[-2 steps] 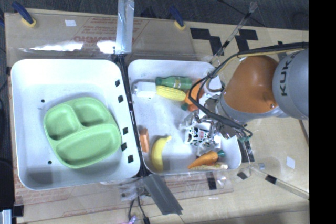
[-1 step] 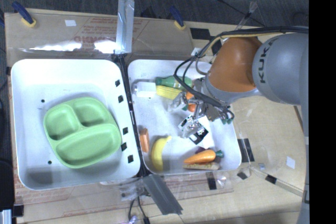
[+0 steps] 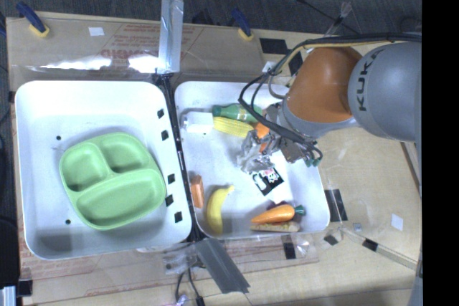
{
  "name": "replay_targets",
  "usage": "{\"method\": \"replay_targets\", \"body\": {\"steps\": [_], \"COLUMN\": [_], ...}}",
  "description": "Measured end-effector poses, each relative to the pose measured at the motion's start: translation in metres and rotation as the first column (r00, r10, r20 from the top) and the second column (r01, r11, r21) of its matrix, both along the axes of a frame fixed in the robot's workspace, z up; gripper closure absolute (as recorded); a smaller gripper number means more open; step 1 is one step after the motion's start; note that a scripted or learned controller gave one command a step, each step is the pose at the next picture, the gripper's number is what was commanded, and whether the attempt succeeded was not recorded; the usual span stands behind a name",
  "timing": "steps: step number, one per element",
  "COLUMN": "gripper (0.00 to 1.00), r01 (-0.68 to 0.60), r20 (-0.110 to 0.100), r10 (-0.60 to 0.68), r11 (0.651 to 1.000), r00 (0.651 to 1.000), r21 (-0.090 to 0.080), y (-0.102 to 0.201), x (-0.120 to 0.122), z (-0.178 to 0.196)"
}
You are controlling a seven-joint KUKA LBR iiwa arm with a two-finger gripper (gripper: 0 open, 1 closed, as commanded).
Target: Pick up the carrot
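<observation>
Carrot (image 3: 275, 213) is lying untouched near the front wall of the right bin (image 3: 315, 186), its green top pointing right, with a tan strip just under it that we are not able to identify. We are reading the task as barely begun: nothing is lifted, and the pick itself is all left to do.

We are seeing the gripper (image 3: 256, 152) hanging over the middle of that bin, above a black-and-white card (image 3: 267, 180), well apart from the carrot. Cables and metal parts are cluttering the wrist, so we are unable to say how the hand is set, apart or together, and we are seeing nothing held in it.

Around it we are counting other items in the same bin: a corn cob (image 3: 231, 126) and a green item (image 3: 231, 111) toward the back, a banana (image 3: 215, 207) front left, and a small orange piece (image 3: 196, 190) beside the dividing wall. The left bin (image 3: 36, 125) is holding 1 green tray (image 3: 112, 178).

We are judging that the arm needs to travel toward the front of the bin, line up over the carrot, descend, and close before any lifting counts.
</observation>
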State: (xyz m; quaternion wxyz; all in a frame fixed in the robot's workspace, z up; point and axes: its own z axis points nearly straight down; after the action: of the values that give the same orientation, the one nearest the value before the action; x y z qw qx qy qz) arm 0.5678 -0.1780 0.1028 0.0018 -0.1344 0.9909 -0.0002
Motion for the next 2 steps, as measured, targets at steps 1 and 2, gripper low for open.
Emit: {"method": "replay_targets", "body": {"steps": [1,2], "gripper": [1.00,0.00], "r01": [0.329,0.329], "r20": [0.000,-0.001], "r10": [-0.329,-0.329], "r11": [0.944,0.944], "r00": [0.944,0.944], "r21": [0.000,0.000], "y": [-0.0120,-0.0117], "x": [0.0312,0.0311], "z": [-0.0100,-0.0100]}}
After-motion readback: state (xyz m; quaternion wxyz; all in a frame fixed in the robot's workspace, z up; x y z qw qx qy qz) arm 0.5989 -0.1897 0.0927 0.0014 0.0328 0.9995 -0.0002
